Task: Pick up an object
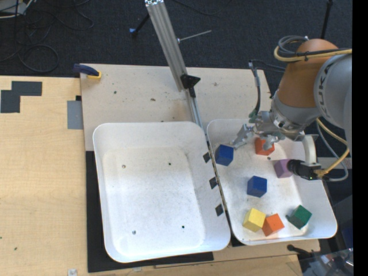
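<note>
Camera view: gripper (265, 137) over red block (264, 147) — finger state unclear.

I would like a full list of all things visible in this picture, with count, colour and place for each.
blue blocks: 2, blue, right bin, left part
red-orange block: 1, right bin, top, under the gripper
purple block: 1, right bin, right side
yellow block: 1, right bin, bottom
orange block: 1, beside the yellow one
green block: 1, right bin, bottom right
bins: 2, white, side by side
metal post: 1, grey, behind the bins
gripper: 1, grey, over right bin top
</note>
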You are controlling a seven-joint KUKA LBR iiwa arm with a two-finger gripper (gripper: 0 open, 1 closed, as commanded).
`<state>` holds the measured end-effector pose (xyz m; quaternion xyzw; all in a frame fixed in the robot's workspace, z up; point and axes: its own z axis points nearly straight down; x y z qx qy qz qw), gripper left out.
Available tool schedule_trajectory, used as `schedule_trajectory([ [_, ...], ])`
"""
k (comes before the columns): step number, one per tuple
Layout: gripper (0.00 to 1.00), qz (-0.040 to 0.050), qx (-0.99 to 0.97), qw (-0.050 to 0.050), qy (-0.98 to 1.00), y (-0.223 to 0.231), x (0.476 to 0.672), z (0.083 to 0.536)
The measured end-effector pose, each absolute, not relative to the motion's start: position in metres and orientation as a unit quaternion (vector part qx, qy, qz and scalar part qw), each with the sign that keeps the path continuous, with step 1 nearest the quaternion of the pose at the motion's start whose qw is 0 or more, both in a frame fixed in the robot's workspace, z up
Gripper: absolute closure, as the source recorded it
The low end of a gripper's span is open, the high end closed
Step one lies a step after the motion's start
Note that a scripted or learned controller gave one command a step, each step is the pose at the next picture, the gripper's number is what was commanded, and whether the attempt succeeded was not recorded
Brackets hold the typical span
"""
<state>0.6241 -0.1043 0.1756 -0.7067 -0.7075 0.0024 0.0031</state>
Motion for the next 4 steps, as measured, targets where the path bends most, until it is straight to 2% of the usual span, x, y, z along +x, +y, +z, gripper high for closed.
schedule_trajectory([
  [1,0.0,0.0022,-0.707,0.003,-0.707,-0.104,0.625,0.132],
  [2,0.0,-0.0063,-0.708,-0.009,-0.706,-0.106,0.632,0.122],
  [3,1.0,-0.0071,-0.71,-0.007,-0.704,-0.107,0.632,0.13],
  [4,1.0,-0.0011,-0.707,-0.001,-0.707,-0.109,0.643,0.185],
])
